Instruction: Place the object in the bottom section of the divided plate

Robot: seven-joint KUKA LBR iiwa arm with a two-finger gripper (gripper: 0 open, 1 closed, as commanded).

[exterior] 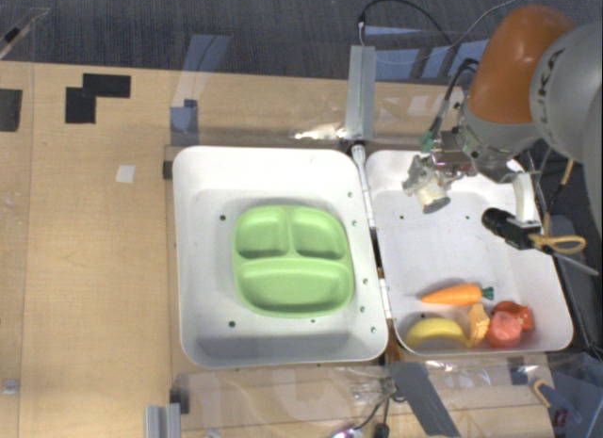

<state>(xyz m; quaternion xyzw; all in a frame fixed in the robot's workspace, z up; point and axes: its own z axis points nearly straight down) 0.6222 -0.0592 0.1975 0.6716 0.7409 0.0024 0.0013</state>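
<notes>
Camera view: green divided plate (292, 259) sits in the left bin (203, 238). Gripper (426, 186) hangs over the right bin's (452, 243) far end, can't tell its grip. Carrot (454, 295), banana (435, 332) and red fruit (509, 325) are bunched at the near edge.

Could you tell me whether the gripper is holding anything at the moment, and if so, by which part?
Nothing is held. The gripper hangs over the far end of the right bin, well apart from the toy food at its near end.
</notes>
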